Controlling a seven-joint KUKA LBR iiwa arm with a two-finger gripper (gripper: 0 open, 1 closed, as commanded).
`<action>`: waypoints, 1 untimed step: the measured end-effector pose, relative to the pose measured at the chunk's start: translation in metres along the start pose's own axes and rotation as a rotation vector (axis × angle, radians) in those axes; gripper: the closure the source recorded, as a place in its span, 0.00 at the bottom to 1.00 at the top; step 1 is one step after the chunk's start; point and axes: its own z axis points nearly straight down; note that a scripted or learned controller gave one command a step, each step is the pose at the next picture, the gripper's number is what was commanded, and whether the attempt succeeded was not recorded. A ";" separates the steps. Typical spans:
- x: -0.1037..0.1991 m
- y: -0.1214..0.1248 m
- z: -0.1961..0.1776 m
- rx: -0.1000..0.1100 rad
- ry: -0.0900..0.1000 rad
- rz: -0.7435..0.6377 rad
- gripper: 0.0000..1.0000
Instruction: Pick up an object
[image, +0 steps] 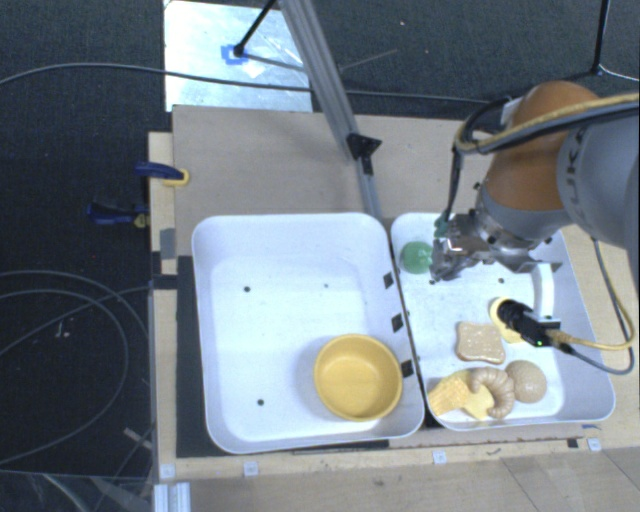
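My gripper (443, 264) hangs low over the back left part of the right bin (585, 400), with the arm reaching in from the right. A small green ball (413, 257) lies just to its left, close to it; I cannot tell whether they touch. Nearer the front of the same bin lie a slice of toast (480, 343), a croissant (494, 386), a round tan bun (528, 381) and a yellow wedge (452, 396). A yellow piece (503, 322) shows partly behind a black cable end.
The left bin (250, 260) holds a yellow bowl (357, 376) at its front right. A grey pole (335, 95) slants down to the bench behind the bins. Blue and yellow clamps (150, 190) sit at the bench's left edge.
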 end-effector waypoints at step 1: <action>0.056 -0.018 -0.001 0.000 0.000 0.000 1.00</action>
